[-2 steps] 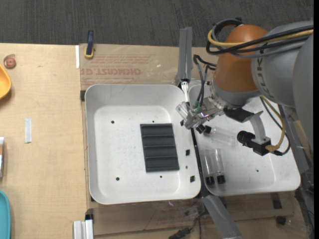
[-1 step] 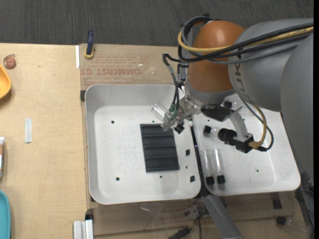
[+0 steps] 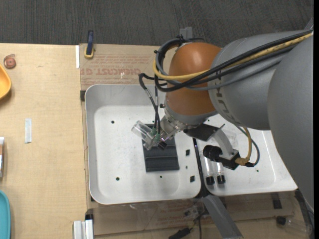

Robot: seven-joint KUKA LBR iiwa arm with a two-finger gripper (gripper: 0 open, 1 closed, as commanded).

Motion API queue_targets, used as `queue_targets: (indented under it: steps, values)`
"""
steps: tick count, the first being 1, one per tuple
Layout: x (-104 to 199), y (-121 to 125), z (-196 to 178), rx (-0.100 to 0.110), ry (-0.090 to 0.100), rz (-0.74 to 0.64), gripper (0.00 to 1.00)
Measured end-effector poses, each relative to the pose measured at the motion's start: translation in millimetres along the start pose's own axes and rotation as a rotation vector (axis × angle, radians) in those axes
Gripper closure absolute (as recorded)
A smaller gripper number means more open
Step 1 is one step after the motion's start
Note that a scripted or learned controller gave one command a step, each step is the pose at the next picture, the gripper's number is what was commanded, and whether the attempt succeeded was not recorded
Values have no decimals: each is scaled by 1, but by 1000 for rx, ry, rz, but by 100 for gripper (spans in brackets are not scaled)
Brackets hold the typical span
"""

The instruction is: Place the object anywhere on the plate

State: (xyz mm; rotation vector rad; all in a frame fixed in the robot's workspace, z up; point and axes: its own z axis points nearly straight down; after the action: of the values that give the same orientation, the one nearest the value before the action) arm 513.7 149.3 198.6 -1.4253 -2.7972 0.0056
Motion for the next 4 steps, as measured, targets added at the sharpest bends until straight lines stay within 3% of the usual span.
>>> queue_targets:
  steps: [1,2,3,4]
  values:
    - [0,0,0,0,0,0,0]
    - [-8,37,-3,-5,-4,-1029,0]
    - [48,60,61,-5,-3,-1690,0]
    - [47,60,52,-8,-4,-1683,100]
